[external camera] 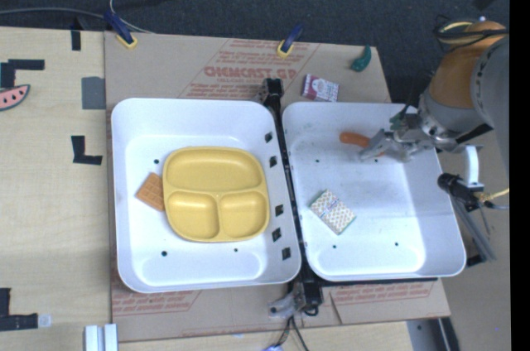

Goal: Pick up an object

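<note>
My gripper (374, 146) reaches in from the right and sits low over the back of the right bin (414, 258). It is open, with nothing between its fingers. A small orange carrot-like piece (354, 139) lies on the bin floor just left of the fingertips, close to them. A small patterned box (333, 211) lies nearer the front left of the same bin, well apart from the gripper.
The left bin (132, 175) holds a yellow divided plate (217, 194) with a brown cracker-like piece (151, 192) tucked at its left edge. A small red-and-white packet (320, 88) and a teal clip (361, 58) lie on the cardboard behind the bins.
</note>
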{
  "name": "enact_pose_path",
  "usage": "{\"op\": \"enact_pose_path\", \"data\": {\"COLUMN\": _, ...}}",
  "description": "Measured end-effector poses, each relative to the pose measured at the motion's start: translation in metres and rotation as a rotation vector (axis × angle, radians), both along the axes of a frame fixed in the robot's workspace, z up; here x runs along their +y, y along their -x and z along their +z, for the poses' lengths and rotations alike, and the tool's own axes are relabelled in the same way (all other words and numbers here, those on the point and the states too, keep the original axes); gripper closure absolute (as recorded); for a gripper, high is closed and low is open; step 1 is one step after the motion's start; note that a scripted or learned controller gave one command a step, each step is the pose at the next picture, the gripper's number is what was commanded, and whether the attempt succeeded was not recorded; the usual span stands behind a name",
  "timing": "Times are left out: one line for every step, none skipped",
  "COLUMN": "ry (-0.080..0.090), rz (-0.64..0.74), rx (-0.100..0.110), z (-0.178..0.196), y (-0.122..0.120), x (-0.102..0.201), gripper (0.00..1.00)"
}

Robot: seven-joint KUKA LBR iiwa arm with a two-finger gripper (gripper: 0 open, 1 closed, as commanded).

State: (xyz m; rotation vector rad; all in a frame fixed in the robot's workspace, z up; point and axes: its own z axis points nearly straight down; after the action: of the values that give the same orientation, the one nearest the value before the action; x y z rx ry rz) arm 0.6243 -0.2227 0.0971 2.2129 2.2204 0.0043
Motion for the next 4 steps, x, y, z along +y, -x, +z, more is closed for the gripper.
{"op": "enact_pose_path", "data": {"ry": -0.004, "rz": 0.003, "rx": 0.023, "z": -0.012, "y": -0.042, "x": 0.022, "gripper": 0.00}}
{"op": "enact_pose_path", "data": {"ry": -0.004, "rz": 0.004, "rx": 0.039, "z": -0.005, "y": -0.038, "x": 0.021, "gripper": 1.00}}
{"op": "enact_pose_path", "data": {"ry": -0.004, "rz": 0.006, "rx": 0.046, "z": 0.003, "y": -0.037, "x": 0.021, "gripper": 1.00}}
{"op": "enact_pose_path", "data": {"ry": -0.004, "rz": 0.006, "rx": 0.052, "z": 0.012, "y": -0.036, "x": 0.021, "gripper": 1.00}}
